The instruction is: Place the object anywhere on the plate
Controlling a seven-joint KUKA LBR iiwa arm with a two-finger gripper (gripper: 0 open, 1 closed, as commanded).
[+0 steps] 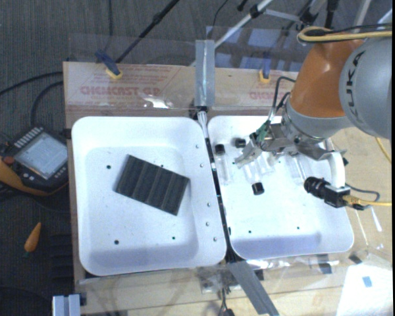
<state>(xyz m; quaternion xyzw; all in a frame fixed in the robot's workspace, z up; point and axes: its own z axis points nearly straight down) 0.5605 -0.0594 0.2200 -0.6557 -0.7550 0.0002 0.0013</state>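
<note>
A dark grey ridged plate (151, 184) lies flat and slightly turned in the left bin (92, 137). A small black object (257, 188) rests on the floor of the right bin (283, 242). My gripper (257, 170) hangs over the right bin just above and behind that object. Its clear fingers (248, 170) stand apart with nothing between them, so it is open. The grey and orange arm comes in from the upper right and hides the bin's back right corner.
Two more small black pieces (219, 148) (239, 141) lie near the right bin's back left corner. A raised divider (214, 196) runs between the bins. A black connector with a yellow cable (322, 189) juts from the wrist over the right bin.
</note>
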